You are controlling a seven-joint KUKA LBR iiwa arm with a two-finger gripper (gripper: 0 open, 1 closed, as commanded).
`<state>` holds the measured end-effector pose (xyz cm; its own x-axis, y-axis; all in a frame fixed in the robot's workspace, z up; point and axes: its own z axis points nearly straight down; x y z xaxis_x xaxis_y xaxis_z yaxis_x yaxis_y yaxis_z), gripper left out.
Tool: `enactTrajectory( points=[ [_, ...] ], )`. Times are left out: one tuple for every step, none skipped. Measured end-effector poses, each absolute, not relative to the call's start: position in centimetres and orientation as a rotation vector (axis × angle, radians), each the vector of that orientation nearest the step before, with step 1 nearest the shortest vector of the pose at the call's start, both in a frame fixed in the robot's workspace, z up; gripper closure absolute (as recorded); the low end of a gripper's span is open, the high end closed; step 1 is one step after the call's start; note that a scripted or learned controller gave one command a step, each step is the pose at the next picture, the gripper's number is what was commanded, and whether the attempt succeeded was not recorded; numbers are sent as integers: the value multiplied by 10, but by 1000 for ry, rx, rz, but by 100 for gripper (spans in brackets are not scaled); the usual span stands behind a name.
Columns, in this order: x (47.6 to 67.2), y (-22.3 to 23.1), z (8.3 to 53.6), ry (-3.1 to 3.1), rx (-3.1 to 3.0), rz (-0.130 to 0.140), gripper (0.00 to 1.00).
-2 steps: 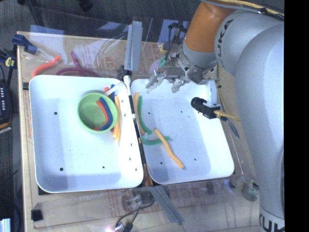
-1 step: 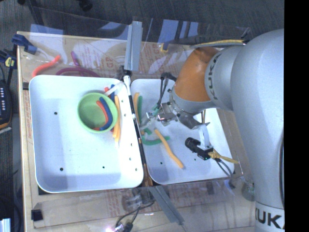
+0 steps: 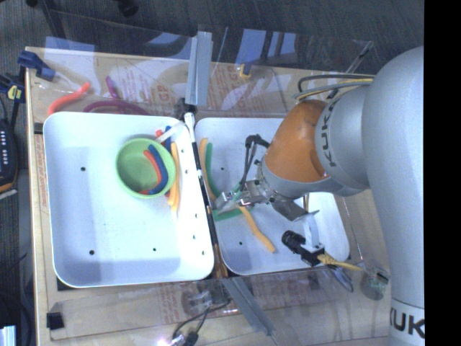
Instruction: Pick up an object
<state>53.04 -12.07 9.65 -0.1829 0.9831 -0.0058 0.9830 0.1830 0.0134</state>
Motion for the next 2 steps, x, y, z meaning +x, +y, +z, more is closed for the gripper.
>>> enactTrajectory(
  points=[
    [531,-119,107,2417,1993,8,100],
    [559,-69,192,2251,2195,-4,100]
  ],
)
